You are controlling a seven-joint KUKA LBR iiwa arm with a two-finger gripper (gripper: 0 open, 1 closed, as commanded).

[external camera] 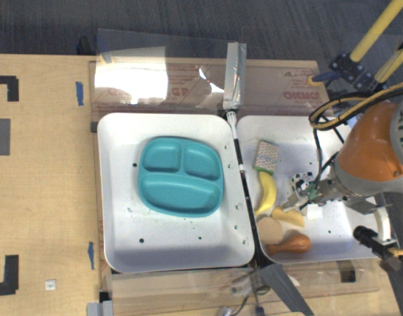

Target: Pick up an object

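1. While the arm [373, 147] reaches into the right bin [333, 226], I see its jaws [300, 189] just beside the banana [267, 195].
2. I cannot tell how the jaws stand.
3. The teal tray [180, 175] sits in the left bin [116, 176].

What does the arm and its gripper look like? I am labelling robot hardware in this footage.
The grey arm bears a broad, rounded orange band above the wrist. Black cables loop over it, some yellow-edged. The small gripper is a dark and silvery metal cluster with green bits.

grey arm [376, 176], orange band
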